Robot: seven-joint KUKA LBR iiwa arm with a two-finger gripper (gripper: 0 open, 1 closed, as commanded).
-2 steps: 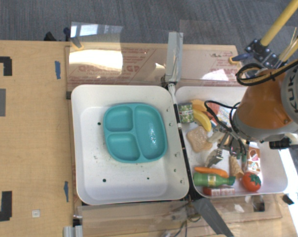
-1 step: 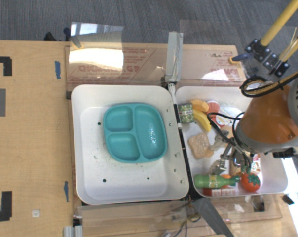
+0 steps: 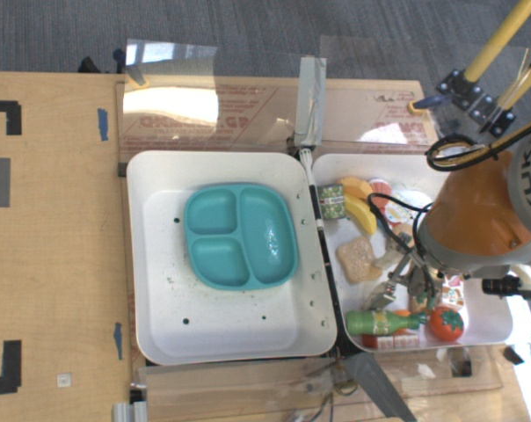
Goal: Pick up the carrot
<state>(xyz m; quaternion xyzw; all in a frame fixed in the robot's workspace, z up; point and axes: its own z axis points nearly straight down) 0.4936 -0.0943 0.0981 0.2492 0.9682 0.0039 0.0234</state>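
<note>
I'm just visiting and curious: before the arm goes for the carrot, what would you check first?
1. Carrot spotted: cannot tell. A small orange bit lies under the arm, mostly hidden.
2. Arm above the right bin: ok.
3. Room around that spot: not ok. The green bottle and the tomato crowd it.
4. Teal plate out of the way in the left bin: ok.
</note>
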